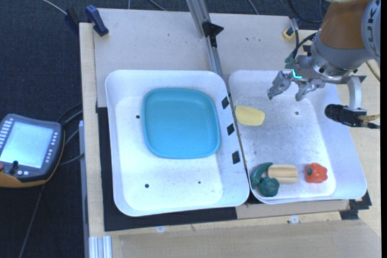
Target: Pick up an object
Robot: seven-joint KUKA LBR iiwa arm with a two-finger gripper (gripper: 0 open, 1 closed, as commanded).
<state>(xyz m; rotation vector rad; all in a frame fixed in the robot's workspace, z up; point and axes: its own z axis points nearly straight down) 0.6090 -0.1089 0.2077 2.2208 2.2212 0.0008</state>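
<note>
My gripper [289, 91] hangs above the far part of the right bin [338, 148], its two grey fingers spread open with nothing between them. A pale yellow lemon-shaped piece [250, 115] lies near that bin's left wall, to the left of and a little nearer than the gripper. Along the near edge sit a dark green vegetable [264, 179], a tan cylinder [283, 173] and a red-orange pepper [315, 173]. In the left bin [127, 130] lies a blue square plate [181, 122].
A slanted metal post [199, 3] rises from between the two bins at the back. A blue clamp [97, 19] grips the bench's far left corner. A teach pendant [27, 148] lies on the floor at left.
</note>
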